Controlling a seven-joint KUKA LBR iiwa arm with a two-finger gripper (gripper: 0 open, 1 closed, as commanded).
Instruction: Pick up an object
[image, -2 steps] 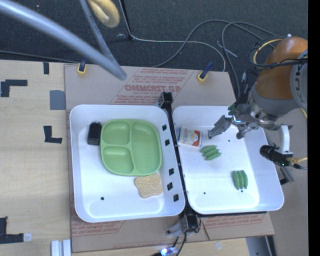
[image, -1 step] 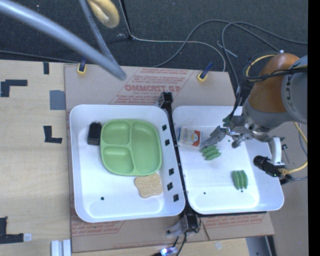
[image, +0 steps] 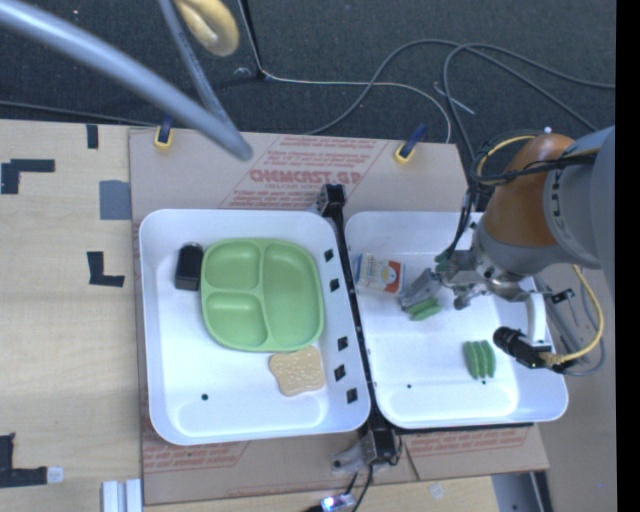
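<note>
Camera view, arm (image: 545, 205) from right, pincer (image: 422, 296) low in right bin (image: 530, 405)

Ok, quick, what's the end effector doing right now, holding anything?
End effector: low in the right bin, at a small green piece; whether it grips it cannot be told.

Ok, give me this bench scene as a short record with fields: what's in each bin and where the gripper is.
left bin: green divided plate, black block touching the plate's left edge, tan cracker-like piece at its lower right
right bin: small white carton with red print, green ridged piece, small green item at the gripper tip
gripper: low over the right bin, at the small green item; grasp unclear
arm: grey, orange band, entering from the right
</note>
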